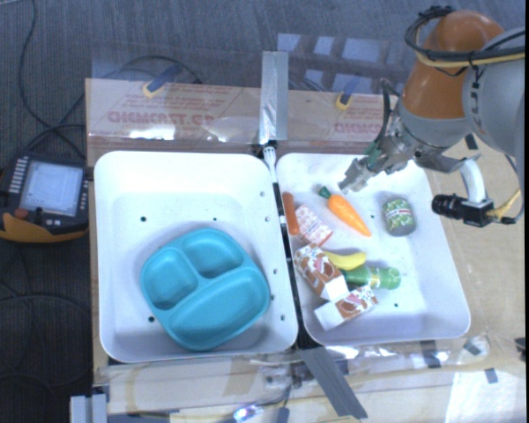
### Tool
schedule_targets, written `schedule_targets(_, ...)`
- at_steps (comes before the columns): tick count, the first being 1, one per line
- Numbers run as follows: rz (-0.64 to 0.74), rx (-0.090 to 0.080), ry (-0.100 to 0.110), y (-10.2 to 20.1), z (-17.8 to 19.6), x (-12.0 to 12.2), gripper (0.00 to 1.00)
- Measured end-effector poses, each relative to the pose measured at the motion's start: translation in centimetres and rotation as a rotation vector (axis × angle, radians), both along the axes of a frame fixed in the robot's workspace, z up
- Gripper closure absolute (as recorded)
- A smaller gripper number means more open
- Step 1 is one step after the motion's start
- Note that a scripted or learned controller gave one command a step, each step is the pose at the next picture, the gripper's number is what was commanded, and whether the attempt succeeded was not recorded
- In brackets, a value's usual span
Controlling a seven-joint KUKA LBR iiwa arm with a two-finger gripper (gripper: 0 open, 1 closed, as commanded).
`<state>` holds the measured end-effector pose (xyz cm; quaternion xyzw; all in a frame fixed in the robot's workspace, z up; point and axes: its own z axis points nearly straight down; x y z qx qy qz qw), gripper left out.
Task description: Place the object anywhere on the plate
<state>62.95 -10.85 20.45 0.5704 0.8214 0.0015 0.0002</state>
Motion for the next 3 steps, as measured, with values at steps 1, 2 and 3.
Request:
schedule_targets(1, 0.082, -0.002, 0.003, 9.3, -2.1, -2.3, 1.0)
schedule_targets(2, 0.056, -0.002, 0.002, 9.7, -2.0, -0.5, 1.0)
schedule_targets(3, -0.228, -0.002, 0.005, 15.1, -2.0, 0.0, 1.0)
